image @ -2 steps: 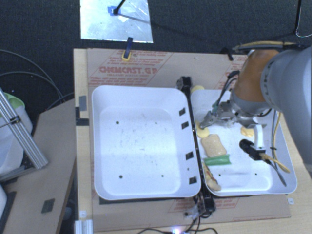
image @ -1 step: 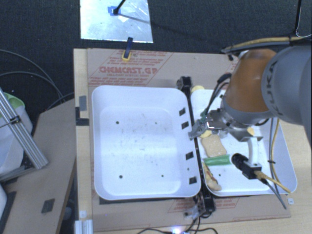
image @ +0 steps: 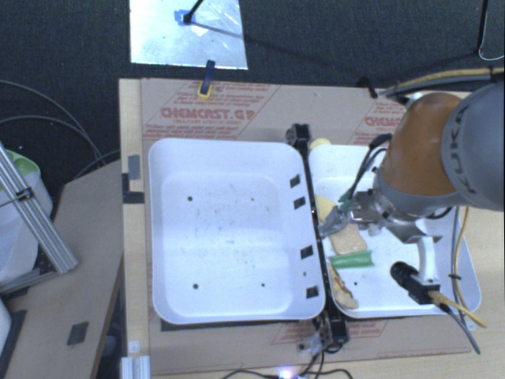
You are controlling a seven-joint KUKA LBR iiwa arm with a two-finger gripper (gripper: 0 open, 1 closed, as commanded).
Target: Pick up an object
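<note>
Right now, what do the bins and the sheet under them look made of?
Bins: smooth white moulded plastic, probably; rounded corners and a soft sheen. Sheet: brown paper or cardboard, it seems; matte, with red printed lettering.

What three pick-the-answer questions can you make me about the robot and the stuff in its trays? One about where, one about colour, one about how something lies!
1. Where is the gripper?
A. over the right bin
B. over the left bin
C. off the bench

2. What colour is the stick-shaped block?
A. red
B. green
C. blue

3. How does that green block sit?
A. standing upright
B. lying flat
C. hanging from the arm

Answers: 1 A, it hangs over the right bin, near the divider. 2 B, it looks bright green. 3 B, it lies on the bin floor.
</note>
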